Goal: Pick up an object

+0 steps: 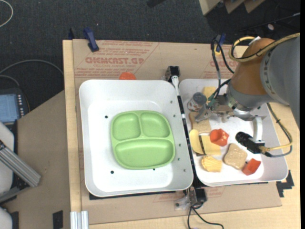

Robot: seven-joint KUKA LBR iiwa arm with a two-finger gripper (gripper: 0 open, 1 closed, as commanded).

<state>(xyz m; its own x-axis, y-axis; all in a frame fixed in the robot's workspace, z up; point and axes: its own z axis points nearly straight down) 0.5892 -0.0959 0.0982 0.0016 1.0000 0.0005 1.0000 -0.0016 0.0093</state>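
Camera view: gripper (204, 109) low over right bin (276, 175), near its left wall; can't tell its grip state tbh. Closest pick: red piece (219, 136) just below. Drop straight, avoid yellow chunk (204, 144) touching it. Green tray (142, 139) sits in left bin (95, 128).

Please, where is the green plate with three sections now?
The green plate lies in the middle of the left bin in the camera view, apart from the toy food that fills the right bin.
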